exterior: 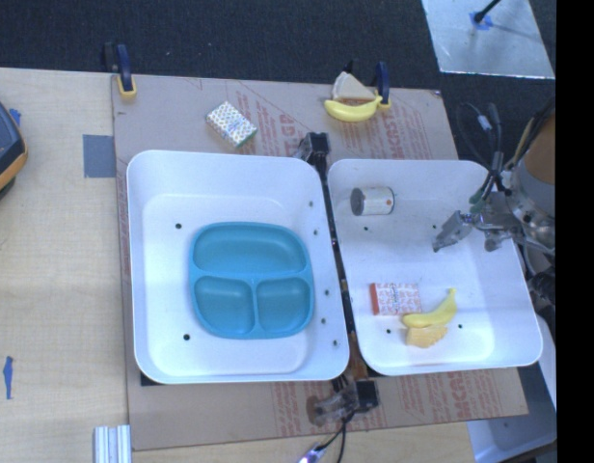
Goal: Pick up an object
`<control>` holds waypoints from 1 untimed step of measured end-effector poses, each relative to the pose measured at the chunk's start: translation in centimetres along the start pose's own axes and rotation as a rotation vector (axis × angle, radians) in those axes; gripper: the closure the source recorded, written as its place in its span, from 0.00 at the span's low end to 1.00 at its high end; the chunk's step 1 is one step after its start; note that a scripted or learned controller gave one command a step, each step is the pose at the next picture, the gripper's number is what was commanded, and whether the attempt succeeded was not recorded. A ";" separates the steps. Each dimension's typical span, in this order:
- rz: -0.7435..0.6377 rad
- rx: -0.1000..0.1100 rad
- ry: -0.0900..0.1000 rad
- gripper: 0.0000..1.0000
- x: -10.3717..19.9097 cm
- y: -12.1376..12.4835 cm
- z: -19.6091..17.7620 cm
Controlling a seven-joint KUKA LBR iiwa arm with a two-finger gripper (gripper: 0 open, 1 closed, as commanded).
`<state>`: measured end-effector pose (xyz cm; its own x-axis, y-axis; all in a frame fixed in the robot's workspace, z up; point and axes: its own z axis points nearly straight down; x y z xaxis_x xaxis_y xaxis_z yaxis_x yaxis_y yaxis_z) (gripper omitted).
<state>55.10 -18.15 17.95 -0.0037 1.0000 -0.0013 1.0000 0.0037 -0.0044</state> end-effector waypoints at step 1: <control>-0.001 0.000 0.001 0.00 -0.9 -5.4 2.1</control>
